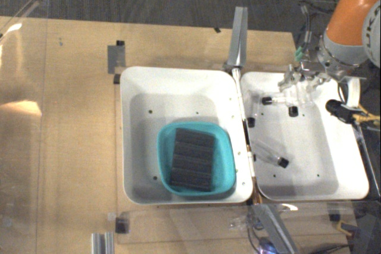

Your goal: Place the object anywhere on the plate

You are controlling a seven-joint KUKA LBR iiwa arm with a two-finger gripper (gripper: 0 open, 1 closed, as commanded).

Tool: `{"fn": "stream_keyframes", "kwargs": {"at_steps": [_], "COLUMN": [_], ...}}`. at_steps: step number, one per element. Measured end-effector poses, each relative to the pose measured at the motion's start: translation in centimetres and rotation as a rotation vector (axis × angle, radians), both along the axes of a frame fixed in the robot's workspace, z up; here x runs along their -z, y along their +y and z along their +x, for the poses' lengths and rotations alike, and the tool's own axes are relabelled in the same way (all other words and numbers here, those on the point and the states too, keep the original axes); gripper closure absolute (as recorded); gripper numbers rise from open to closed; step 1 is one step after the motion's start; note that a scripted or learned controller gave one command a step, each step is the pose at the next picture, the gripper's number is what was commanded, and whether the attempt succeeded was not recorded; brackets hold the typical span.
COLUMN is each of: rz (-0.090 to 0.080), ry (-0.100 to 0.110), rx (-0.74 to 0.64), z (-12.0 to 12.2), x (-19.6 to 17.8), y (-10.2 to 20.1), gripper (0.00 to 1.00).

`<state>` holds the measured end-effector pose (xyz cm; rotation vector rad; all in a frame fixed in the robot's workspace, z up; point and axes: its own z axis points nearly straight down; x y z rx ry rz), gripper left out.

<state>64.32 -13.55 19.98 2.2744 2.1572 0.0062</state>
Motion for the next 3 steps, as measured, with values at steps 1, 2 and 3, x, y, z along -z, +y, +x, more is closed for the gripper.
{"fn": "stream_keyframes", "kwargs": {"at_steps": [1,2,3], "rz": [0.001,0.001,0.000], "ry": [0.003,0.002,0.001], "rx": [-0.164,-0.343,-0.471], "z": [-8.4,-15.4,-8.7], "x": [10.7,1.4,1.5], "y": [2.8,9.6,17.7], "gripper": [1.00,1.00,1.00]}}
